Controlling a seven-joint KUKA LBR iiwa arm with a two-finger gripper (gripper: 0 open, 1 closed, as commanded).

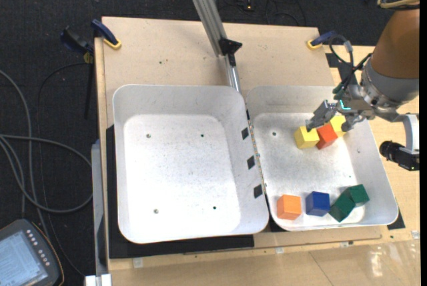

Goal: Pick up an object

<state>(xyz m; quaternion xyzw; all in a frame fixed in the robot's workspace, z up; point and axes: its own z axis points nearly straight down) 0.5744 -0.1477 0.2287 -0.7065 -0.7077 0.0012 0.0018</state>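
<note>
Bright even overhead light, soft shadows, sharp.

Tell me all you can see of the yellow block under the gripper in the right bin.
The yellow block is a small cube with a matte, painted look, resting flat on the floor of the right bin in its upper part. Its top and two side faces show. A red-orange block sits against its right side, seemingly touching. The gripper hangs just above and to the right of it; whether it touches the block cannot be told. The orange, blue and green blocks lie apart, along the bin's near edge.
</note>
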